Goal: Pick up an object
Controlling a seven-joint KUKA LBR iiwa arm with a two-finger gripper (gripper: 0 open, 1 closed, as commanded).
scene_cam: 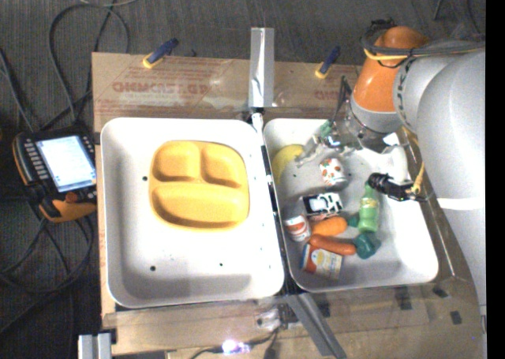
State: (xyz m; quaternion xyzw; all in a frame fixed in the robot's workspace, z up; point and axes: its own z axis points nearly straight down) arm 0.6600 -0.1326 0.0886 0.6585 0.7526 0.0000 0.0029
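My gripper point(325, 144) hangs over the back of the right bin point(410, 259), open, with nothing between its fingers. Just in front of it lies a small white object with red spots point(331, 170). To its left sits a yellow rounded fruit point(284, 160). Nearer the front are a black-and-white toy car point(323, 204), a green bottle point(368, 214), two orange carrots point(330, 226), a small red-and-white can point(297, 228) and an orange carton point(322, 261).
The left bin point(126, 271) holds a yellow divided plate point(200, 184). A metal post point(261, 65) stands behind the wall between the bins. The grey arm point(450, 136) covers the right bin's far right side. A tablet point(59, 162) lies left of the bench.
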